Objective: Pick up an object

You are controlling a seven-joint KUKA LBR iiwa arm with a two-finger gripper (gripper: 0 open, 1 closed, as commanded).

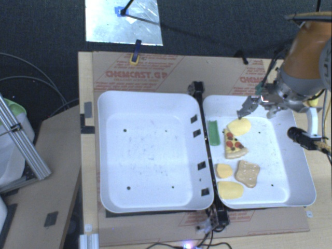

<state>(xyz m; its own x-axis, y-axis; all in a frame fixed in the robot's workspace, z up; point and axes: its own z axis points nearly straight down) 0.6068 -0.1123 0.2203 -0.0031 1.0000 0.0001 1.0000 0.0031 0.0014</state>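
The right bin [295, 165] holds several toy foods. A green stick [213, 132] lies along its left wall. To the right of it are a pale yellow oval [239, 126], a pizza slice [234, 146], a small yellow round [224, 170], a tan toast piece [248, 173] and another yellow oval [230, 190]. My gripper [259, 109] hangs over the bin's far end, just above and to the right of the upper yellow oval. It is open, with its fingers spread and nothing between them.
The left bin [150, 100] sits beside the right one, joined by a black clipped seam [203, 154]. Both rest on a cardboard sheet [155, 71]. A shiny metal plate [123, 14] lies beyond, and an aluminium frame [21, 144] stands at the left.
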